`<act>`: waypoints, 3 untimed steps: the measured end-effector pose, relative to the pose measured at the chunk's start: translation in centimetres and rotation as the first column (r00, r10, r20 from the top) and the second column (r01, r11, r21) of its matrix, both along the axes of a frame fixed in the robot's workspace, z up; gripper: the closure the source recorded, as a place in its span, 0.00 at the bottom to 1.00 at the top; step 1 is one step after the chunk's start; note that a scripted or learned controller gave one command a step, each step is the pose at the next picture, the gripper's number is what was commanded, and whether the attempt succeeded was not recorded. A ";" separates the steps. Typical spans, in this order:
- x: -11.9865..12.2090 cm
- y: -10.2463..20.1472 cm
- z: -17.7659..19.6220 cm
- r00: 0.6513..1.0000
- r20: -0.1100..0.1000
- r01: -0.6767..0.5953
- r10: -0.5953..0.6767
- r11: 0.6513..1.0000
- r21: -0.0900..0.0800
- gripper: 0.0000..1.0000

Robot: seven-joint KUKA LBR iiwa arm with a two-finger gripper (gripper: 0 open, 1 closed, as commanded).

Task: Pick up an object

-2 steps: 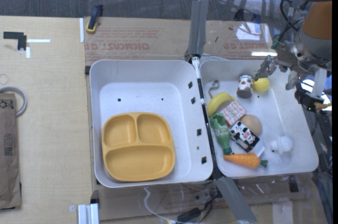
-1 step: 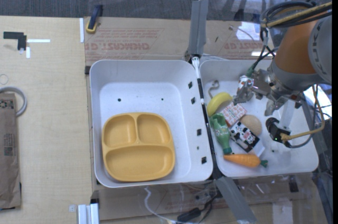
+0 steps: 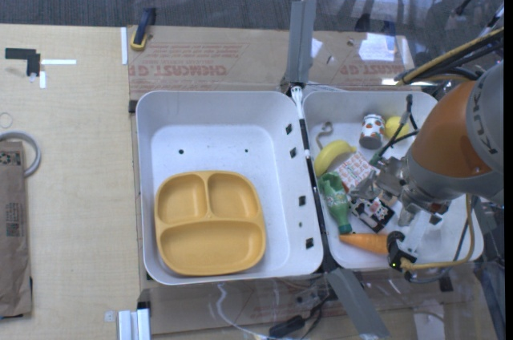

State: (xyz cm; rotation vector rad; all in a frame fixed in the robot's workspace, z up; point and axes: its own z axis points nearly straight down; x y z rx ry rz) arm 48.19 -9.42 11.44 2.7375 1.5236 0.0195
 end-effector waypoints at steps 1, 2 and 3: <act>0.7 -2.3 -0.6 0.861 0.015 -0.508 0.509 0.861 -0.021 0.00; -0.5 -4.7 1.1 0.959 -0.017 -0.283 0.283 0.959 0.002 0.00; -0.5 -4.8 1.9 0.960 -0.020 -0.280 0.280 0.960 0.003 1.00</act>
